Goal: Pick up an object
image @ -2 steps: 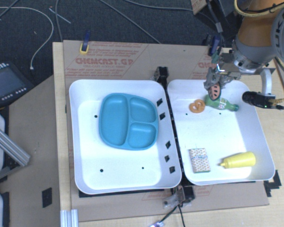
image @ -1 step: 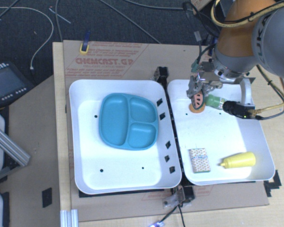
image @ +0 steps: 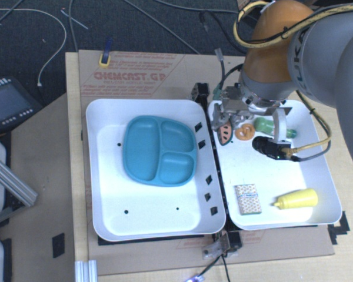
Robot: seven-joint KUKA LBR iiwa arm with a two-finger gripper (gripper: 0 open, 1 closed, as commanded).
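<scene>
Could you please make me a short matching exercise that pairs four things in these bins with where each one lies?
Things:
1. blue plate
2. yellow bottle
3. packet
4. green bottle

Places:
A. right bin, far end, under the arm
B. left bin
C. right bin, near right corner
D. right bin, near edge, left of the yellow bottle

Pairs: 1-B, 2-C, 3-D, 4-A
</scene>
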